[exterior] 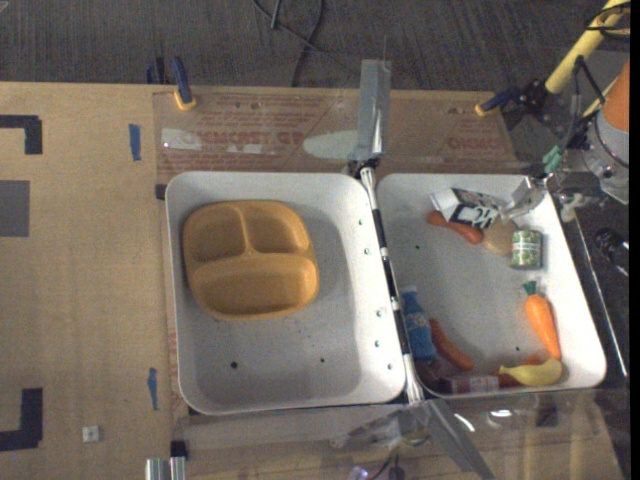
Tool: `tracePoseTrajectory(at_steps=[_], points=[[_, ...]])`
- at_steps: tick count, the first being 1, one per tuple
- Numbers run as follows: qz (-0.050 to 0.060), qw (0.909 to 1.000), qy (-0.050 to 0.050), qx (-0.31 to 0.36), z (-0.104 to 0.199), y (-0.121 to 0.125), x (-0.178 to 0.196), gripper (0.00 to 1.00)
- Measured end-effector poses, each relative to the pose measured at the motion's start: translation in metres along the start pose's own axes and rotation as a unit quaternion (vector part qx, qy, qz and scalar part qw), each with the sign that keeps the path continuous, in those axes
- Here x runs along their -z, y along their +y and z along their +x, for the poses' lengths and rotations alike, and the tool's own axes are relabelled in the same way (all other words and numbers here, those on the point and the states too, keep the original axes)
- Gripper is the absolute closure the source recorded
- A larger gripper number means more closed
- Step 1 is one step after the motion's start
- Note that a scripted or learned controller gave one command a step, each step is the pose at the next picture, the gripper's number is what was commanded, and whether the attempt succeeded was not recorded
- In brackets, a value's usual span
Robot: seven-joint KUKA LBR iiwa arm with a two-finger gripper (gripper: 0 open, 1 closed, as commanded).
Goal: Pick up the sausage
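The gripper (528,194) hangs at the right bin's (590,298) upper rim, near the sausage (456,230); its grip cannot be told.

Sausage (456,230) nr carton (466,207), R bin (590,313)

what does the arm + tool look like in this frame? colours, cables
Grey arm at the view's right edge, with an orange band above the wrist. Silvery metallic tool at its tip. Yellow tubing and dark cables run alongside; small teal fitting near the wrist.

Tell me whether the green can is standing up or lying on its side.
On its side: the green can shows its full label side, lying in the right bin.
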State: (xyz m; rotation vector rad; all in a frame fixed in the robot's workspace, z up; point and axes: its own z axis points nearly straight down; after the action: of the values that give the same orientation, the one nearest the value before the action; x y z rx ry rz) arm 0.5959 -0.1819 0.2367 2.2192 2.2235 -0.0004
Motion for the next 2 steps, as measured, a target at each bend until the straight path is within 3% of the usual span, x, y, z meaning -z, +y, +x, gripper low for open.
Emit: tracePoseTrajectory(at_steps=[1, 2], points=[[-0.001, 0.9964, 0.0, -0.084, 0.003, 0.029, -0.151, 0.0], [0.008, 0.9804, -0.004, -0.197, 0.064, 0.046, -0.151, 0.0]])
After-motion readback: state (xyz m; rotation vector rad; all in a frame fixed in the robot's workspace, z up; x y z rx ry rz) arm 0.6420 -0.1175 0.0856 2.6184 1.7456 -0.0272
